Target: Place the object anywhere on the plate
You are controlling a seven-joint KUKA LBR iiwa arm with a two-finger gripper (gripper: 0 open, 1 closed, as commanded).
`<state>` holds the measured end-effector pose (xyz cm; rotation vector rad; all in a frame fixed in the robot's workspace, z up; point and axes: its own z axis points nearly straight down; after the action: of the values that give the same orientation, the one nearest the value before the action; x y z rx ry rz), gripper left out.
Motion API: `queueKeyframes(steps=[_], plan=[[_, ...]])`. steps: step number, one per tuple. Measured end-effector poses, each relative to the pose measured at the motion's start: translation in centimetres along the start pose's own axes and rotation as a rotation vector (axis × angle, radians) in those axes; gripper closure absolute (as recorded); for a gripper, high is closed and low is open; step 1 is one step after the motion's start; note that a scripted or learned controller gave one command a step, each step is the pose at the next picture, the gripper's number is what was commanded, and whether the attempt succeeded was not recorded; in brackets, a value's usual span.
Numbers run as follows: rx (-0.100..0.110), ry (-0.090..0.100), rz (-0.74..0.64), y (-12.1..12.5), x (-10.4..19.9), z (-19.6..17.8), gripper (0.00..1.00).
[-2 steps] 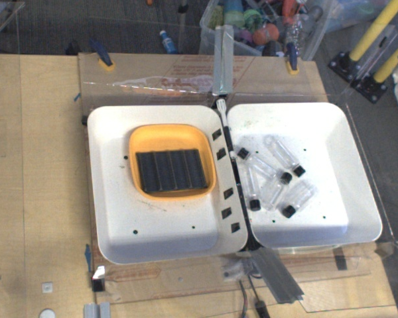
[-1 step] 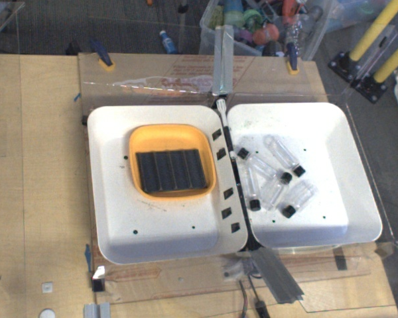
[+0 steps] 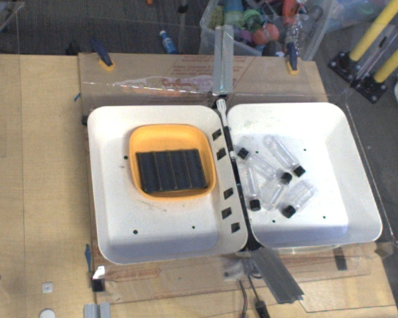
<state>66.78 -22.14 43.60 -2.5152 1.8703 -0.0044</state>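
Black ribbed slab [image 3: 171, 171], flat on the orange plate [image 3: 140, 141] inside the left bin [image 3: 109, 220]. Clear little bottles [image 3: 278, 154] with black caps, scattered in the right bin [image 3: 335, 207]. Pincer state: cannot tell.

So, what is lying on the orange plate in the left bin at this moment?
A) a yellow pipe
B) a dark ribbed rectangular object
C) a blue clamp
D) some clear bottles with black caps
B: a dark ribbed rectangular object lies flat on the orange plate, while the clear bottles are in the right bin.
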Motion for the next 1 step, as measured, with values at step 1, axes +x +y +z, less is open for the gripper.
queueKeyframes(steps=[1], plan=[[-0.004,-0.002,-0.201,-0.25,-0.95,0.04,1.0]])
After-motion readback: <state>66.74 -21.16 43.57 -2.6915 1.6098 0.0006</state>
